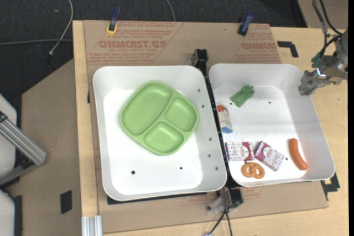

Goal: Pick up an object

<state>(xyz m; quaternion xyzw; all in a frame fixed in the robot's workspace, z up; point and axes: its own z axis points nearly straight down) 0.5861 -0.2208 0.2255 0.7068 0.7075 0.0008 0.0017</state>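
Note:
The right bin [310, 119] holds several small items: a green leafy toy [242, 95] near the back, a small white and red tube [223, 118] by the left wall, two pink and white packets [239, 150] [269, 155], a pretzel [253, 170] and an orange sausage [297, 153] along the front. My gripper [308, 86] hangs over the bin's back right rim, apart from all the items, with nothing seen in it. The green toy lies about a hand's width to its left.
The left bin [110, 163] holds a green three-compartment plate [159, 117]. Blue clamps [114, 19] [245, 23] pin the cardboard sheet at the back. Black brackets [200, 57] sit between the bins. Cables trail across the dark floor behind.

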